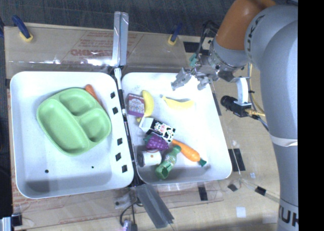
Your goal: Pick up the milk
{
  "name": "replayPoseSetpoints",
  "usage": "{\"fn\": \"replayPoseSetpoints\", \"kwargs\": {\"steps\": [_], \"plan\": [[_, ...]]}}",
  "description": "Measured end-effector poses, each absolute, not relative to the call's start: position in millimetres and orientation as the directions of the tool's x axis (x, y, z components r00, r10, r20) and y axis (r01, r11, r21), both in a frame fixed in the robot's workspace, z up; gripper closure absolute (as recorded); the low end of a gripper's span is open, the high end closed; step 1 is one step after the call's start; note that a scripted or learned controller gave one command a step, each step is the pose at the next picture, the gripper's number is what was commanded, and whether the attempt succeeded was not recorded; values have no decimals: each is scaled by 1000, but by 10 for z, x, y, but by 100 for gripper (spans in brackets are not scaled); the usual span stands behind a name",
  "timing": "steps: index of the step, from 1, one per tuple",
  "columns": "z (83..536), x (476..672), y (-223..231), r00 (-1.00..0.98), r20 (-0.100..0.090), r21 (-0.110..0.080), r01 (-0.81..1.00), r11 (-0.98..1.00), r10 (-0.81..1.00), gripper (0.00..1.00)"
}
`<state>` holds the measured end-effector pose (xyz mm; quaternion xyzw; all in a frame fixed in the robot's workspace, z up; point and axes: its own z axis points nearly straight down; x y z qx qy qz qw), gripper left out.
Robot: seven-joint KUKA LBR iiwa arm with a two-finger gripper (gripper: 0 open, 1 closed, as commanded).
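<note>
The tool (192,79) hangs over the far edge of the right bin (217,139) with its fingers spread and nothing between them. The milk (163,129), a small carton with a black-and-white cow pattern, lies nearer the camera and to the left of the tool, well apart from it, with the yellow piece (179,103) between. Purple grapes (156,142) touch the carton and the carrot (186,151) lies just beyond, so the approach should drop straight down and close across the carton's narrow sides, clear of both.

Arm (273,73) cut off at right.
</note>
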<state>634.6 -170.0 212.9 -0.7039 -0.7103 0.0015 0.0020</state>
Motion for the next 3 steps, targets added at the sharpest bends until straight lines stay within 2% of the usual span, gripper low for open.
{"fn": "replayPoseSetpoints", "kwargs": {"steps": [1, 2, 3], "plan": [[903, 5933, -1391, -101, 0, -5, 995, 101, 995, 0], [903, 5566, -1522, -184, 2, -4, 983, 184, 983, 0], [1241, 6111, -1302, -29, 0, -4, 1000, 29, 1000, 0]]}}
